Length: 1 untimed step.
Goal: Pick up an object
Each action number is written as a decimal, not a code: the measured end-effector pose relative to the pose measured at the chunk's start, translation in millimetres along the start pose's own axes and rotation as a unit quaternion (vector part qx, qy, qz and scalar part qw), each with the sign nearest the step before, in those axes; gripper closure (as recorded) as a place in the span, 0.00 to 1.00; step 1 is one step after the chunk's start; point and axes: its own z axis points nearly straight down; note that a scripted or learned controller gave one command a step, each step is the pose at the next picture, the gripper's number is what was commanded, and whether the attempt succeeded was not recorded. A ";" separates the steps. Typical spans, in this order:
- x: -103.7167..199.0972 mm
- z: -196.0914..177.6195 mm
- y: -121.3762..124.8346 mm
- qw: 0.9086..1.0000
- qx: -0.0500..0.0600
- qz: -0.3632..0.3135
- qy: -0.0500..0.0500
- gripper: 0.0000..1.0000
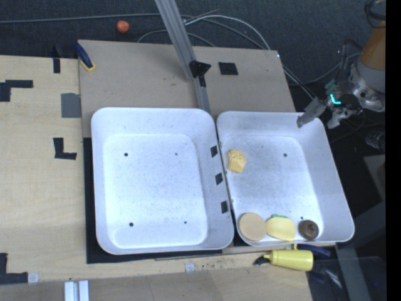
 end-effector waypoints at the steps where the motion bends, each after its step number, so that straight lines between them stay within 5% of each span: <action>1: 0.0 0.0 0.0 1.000 0.000 0.000 0.000 0.00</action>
